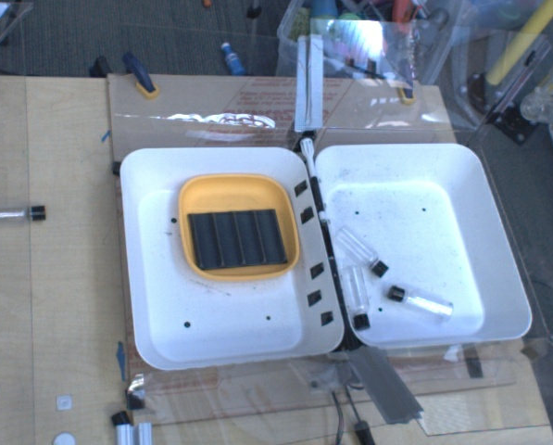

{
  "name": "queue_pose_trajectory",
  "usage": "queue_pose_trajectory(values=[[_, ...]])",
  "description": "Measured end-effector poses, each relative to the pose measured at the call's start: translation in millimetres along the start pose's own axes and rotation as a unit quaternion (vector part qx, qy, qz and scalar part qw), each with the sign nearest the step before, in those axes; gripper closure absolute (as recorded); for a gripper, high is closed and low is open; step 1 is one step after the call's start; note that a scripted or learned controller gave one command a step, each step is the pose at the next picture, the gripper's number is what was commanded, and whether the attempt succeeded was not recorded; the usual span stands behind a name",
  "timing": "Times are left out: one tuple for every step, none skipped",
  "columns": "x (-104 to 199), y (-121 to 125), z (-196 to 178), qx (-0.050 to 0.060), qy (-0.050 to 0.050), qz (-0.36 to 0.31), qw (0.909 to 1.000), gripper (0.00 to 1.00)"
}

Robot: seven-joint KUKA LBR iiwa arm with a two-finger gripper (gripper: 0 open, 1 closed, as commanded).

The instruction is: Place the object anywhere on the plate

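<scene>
A yellow plate (193,197) sits in the left white bin (156,323), toward its back. A dark ribbed rectangular block (237,239) lies flat on the plate, covering most of its middle and front. In the right white bin (461,184), three clear tubes with black caps lie near the front left: one (361,251) slanted, one (356,297) running front to back by the divider, and one (421,301) pointing right.
A row of small black clips (313,248) runs along the divider between the bins. A clear tub of colourful items (378,17) stands behind the bins. A capped tube (12,214) lies on the bench at far left. More small items (128,425) lie at the front left.
</scene>
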State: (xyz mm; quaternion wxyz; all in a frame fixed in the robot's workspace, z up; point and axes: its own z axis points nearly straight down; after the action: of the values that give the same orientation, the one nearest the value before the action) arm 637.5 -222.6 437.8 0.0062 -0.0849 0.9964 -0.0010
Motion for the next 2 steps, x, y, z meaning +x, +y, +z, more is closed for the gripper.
queue_pose_trajectory(values=[[-29,-6,28,-0.001,0.000,-0.096,0.9953,1.00],[-24,-3,1,-0.001,0.000,-0.258,0.9662,1.00]])
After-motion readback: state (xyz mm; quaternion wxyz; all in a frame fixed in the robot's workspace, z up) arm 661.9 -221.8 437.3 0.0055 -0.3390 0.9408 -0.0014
